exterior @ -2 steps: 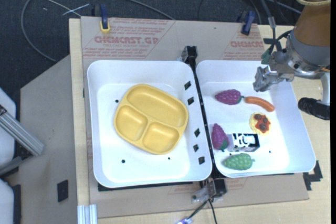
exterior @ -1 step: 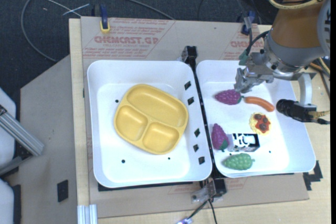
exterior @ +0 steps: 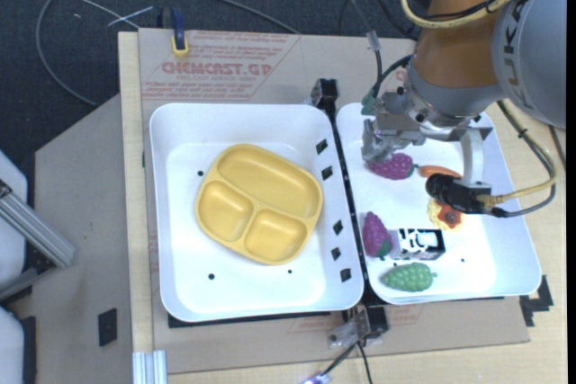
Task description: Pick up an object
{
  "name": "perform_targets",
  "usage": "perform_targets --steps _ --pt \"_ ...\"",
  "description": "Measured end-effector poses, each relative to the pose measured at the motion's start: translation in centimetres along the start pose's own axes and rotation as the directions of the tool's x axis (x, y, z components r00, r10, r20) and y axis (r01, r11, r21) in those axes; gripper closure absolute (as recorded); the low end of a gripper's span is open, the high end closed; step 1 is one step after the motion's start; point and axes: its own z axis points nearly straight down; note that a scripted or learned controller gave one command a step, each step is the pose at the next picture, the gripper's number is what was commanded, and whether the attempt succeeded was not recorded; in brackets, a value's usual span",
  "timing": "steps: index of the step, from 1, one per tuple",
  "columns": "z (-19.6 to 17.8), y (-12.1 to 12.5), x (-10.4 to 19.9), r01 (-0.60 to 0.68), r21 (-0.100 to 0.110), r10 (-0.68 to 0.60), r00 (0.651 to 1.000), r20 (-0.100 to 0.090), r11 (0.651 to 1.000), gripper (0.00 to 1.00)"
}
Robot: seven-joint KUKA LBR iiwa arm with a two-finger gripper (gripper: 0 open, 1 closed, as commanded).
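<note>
The tool point(exterior: 389, 147) hangs low in the right bin point(exterior: 513, 261), right over the purple grapes point(exterior: 392, 165) at its far left. Whether it's wide or narrow, I cannot tell. Best to centre on the bunch, clear of the bin wall, then close.

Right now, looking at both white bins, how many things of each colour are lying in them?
Yellow: 1, the divided plate in the left bin.
Purple: 2, grape bunches in the right bin.
Green: 1, grape bunch.
Orange: 1, a small piece.
Black and white: 1, small box.
Total: 6.
</note>
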Motion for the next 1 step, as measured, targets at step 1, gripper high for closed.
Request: perform_targets --steps 1 --pt "2.58 -0.68 4.73 -0.002 0.002 0.002 1.0 0.0 1.0 1.0"
